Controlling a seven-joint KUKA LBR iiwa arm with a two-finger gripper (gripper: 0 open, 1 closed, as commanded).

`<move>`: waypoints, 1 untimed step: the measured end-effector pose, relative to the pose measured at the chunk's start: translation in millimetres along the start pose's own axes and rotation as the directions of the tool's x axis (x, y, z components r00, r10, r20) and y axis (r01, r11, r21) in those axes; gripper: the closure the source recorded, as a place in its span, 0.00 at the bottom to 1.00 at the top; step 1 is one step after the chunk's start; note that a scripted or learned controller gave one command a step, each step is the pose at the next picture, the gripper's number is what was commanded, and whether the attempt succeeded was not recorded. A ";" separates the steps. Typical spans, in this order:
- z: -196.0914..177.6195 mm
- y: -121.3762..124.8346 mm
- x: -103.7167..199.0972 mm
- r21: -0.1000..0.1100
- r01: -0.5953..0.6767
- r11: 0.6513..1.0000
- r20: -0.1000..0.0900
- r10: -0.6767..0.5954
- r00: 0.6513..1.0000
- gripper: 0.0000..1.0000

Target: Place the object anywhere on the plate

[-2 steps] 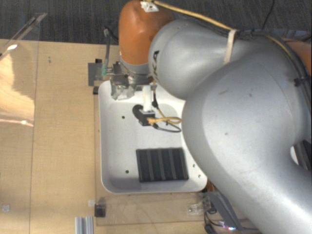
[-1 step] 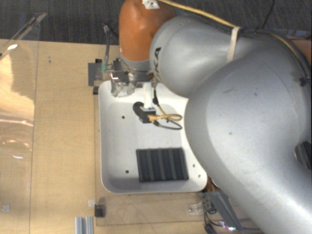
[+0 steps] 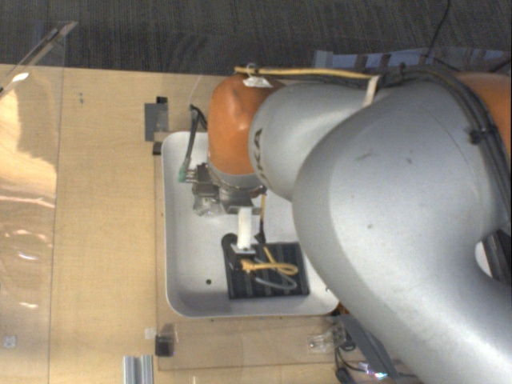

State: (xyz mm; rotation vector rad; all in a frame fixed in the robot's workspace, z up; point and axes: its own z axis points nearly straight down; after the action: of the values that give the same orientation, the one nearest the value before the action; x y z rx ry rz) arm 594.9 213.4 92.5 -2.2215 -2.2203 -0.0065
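At the centre of the frame, a black ridged object (image 3: 268, 272) with a yellow looped band (image 3: 272, 269) on top lies in the lower part of a shallow white bin (image 3: 180, 286), directly below the gripper (image 3: 244, 242). White fingers (image 3: 243, 237) reach its upper edge; how far they are spread cannot be told. The grey arm (image 3: 384, 214) with its orange band (image 3: 232, 130) fills the right side. A tan bench (image 3: 88, 238) surrounds the bin, with dark carpet (image 3: 200, 14) along the top.
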 end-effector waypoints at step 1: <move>0.8 -43.1 21.7 -0.013 0.360 0.933 0.001 -0.360 0.933 1.00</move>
State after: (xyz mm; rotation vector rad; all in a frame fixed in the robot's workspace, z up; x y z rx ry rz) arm 551.8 235.1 91.7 -1.7824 -2.5973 -0.0230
